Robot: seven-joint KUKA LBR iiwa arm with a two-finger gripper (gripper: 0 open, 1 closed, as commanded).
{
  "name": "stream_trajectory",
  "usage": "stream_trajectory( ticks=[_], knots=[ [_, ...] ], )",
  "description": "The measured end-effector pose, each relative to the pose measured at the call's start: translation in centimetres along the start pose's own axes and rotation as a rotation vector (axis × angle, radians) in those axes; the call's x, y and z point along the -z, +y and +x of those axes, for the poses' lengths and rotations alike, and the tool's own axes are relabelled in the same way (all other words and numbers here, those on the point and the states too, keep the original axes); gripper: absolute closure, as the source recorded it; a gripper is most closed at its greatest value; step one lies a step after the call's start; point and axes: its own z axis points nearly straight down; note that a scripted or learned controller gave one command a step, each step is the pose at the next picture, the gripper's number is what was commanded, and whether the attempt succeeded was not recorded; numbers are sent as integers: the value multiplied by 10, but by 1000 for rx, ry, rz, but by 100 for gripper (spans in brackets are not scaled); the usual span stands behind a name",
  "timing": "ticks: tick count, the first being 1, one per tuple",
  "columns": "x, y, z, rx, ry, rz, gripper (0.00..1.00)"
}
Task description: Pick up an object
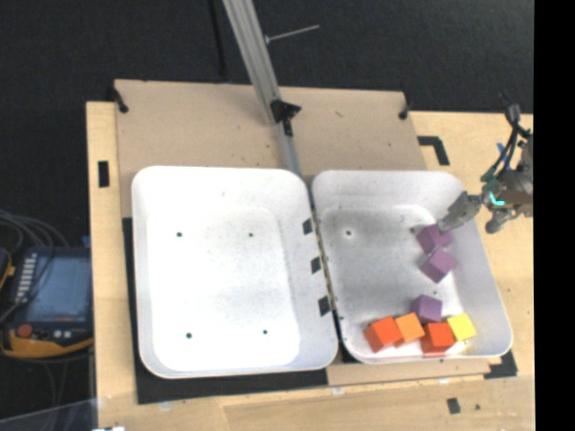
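**Arm just coming in over the right bin, nothing picked yet**

Biggest thing first: the bench (225,124) is a tan board carrying two shallow white bins side by side. The left bin (225,268) has bare floor. The right bin (377,241) is where all the blocks are, bunched along its right side and front right corner.

The arm reaches in from the right edge, and the gripper (476,212) sits at the right bin's upper right, low over the rim area. One grey finger (458,212) slants down toward the topmost purple block (434,237) and looks to end right beside it, maybe touching, can't be sure. Whether the gripper is spread or closed I honestly cannot tell, too small and partly cut off. Nothing visibly sits in it.

Smaller stuff: a second purple block (439,264) just below the first, a third purple block (429,308) further down, then the front row of two orange blocks (384,332), a red-orange block (439,336) and a yellow block (462,327), packed close together.

My read: this is the approach step. The next move calls for centring over that top purple block so it lands between the fingers, then closing and lifting straight up.
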Motion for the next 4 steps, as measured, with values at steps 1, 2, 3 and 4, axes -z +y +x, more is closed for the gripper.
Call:
stream_trajectory(
  ticks=[1, 2, 3, 4],
  knots=[
    [-44, 3, -5, -3, -1, 5, 0],
    [-87, -2, -4, -4, -1, 5, 0],
    [-147, -10, -6, -3, 0, 6, 0],
    [-133, -7, -7, -9, -1, -4, 100]
  ],
)
